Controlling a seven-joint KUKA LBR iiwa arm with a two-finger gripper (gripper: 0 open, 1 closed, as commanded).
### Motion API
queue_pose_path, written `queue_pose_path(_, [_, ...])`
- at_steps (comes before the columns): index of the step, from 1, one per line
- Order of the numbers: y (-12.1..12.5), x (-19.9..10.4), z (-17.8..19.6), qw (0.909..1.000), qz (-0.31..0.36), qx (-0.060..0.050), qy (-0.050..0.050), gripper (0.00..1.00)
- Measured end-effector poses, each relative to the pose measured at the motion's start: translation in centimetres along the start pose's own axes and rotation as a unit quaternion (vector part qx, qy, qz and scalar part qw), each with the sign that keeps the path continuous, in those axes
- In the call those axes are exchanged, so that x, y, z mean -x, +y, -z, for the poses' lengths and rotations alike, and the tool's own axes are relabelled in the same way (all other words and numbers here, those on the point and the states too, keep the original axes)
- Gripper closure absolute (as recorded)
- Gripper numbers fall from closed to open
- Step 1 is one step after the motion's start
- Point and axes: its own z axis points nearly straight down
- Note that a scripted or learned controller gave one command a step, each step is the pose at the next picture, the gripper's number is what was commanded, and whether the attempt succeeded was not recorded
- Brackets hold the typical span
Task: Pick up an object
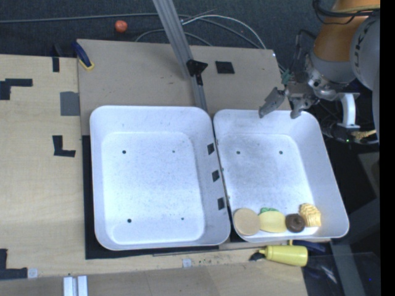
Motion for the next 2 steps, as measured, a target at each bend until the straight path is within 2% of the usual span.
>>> queue_pose_path(1, [0.0, 0.0, 1.0, 1.0, 0.0, 0.0, 0.0, 1.0])
queue_pose_path(2, [-0.4, -0.6, -11.8, 1.0, 0.0, -0.004, 0.001, 1.0])
